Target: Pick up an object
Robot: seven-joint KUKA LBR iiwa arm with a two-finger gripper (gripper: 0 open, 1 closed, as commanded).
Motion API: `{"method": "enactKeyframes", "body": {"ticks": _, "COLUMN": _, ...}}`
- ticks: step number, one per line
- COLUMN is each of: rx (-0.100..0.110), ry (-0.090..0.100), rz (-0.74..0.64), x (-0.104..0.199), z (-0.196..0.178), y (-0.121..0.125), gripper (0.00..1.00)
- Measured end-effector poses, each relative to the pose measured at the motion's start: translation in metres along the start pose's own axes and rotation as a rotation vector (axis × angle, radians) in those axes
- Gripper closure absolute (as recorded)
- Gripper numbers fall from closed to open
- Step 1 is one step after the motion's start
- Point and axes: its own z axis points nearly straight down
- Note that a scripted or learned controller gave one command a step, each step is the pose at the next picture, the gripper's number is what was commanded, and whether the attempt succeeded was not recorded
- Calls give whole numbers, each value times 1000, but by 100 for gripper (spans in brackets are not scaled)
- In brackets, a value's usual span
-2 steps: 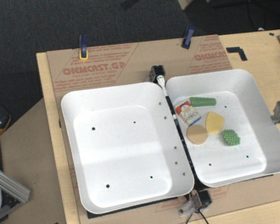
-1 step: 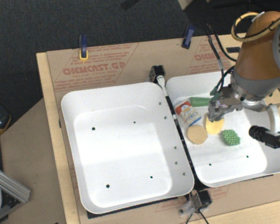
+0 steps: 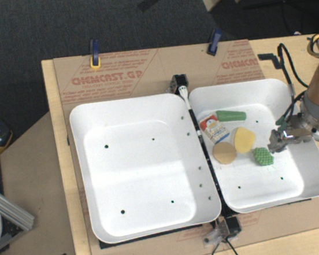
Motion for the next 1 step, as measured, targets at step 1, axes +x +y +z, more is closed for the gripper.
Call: {"method": "enactKeyframes", "body": {"ticks": 1, "rx": -5, "ry": -5, "rz": 0, "x": -60, "z": -2, "y": -18, "gripper": 100}}
